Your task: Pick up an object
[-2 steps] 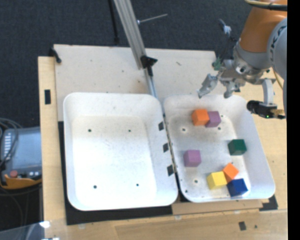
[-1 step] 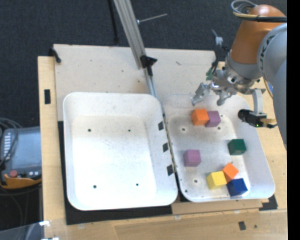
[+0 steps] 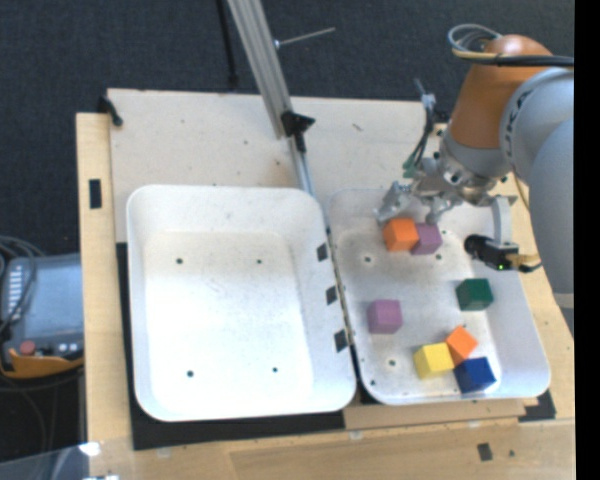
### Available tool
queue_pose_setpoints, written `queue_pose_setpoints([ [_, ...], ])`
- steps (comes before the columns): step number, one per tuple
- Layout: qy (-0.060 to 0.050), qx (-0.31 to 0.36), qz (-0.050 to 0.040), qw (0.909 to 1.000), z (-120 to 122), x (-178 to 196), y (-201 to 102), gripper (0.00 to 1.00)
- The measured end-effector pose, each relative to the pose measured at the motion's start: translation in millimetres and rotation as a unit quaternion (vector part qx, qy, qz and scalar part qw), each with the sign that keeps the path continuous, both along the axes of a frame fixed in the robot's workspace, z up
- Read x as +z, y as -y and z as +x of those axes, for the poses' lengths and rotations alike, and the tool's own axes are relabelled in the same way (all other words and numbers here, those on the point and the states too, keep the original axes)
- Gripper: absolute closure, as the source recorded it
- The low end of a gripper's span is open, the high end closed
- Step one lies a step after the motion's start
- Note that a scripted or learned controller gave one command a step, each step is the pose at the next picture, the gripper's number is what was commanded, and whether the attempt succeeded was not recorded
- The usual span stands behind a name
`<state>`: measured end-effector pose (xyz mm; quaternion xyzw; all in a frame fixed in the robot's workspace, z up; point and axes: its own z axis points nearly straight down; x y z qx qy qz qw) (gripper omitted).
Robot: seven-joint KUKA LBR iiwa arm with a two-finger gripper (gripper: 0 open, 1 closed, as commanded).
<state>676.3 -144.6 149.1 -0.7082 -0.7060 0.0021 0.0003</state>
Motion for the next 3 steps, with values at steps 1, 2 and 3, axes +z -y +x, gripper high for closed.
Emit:
queue_pose_setpoints([
  [1,0.004,0.000,-0.0003,1.0000,2,15,1,1.00],
  [2,0.005,0.000,0.0007,1.0000,-2,63,6,1.00],
  [3,0.003,0.001,0.0013,1.0000,-1,71,7,1.00],
])
